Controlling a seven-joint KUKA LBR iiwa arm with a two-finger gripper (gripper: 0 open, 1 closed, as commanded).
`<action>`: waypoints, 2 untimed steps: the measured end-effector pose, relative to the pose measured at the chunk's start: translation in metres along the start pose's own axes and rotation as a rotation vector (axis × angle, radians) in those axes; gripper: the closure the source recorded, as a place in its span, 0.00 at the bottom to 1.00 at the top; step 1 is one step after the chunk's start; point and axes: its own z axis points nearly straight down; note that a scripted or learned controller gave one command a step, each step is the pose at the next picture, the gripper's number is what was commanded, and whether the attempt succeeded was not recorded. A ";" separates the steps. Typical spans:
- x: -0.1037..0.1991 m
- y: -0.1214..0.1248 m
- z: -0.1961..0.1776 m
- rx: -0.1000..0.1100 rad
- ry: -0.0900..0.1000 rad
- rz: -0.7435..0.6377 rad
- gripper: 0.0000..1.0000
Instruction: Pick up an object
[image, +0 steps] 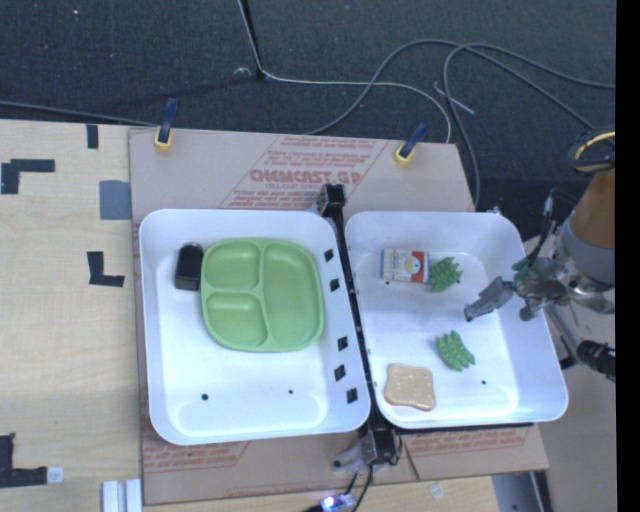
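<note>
The robot's gripper hangs over the right edge of the right bin, its two grey fingers spread apart with nothing between them. The arm, grey with an orange band, reaches in from the right side of the frame.

Four small objects lie on the floor of that bin. A green leafy toy sits below and to the left of the gripper, near it but not touching. A second green leafy piece rests to the gripper's left, just beside a small red-and-white carton lying flat. A slice of toy bread lies near the bin's front edge, well apart from the gripper.

In the left bin, a light green divided plate with three compartments sits toward the back, and a small black block rests against its left rim.

Both bins stand side by side on a sheet of cardboard printed with red lettering, held at its far edge by two yellow-and-blue clamps. The cardboard lies on a pale wooden table marked with dark tape pieces. Beyond it, cables trail across a dark carpeted floor.
</note>
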 end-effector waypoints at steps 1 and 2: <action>0.001 0.003 -0.008 -0.014 -0.003 -0.005 0.00; -0.007 0.005 0.048 -0.014 -0.004 -0.005 0.00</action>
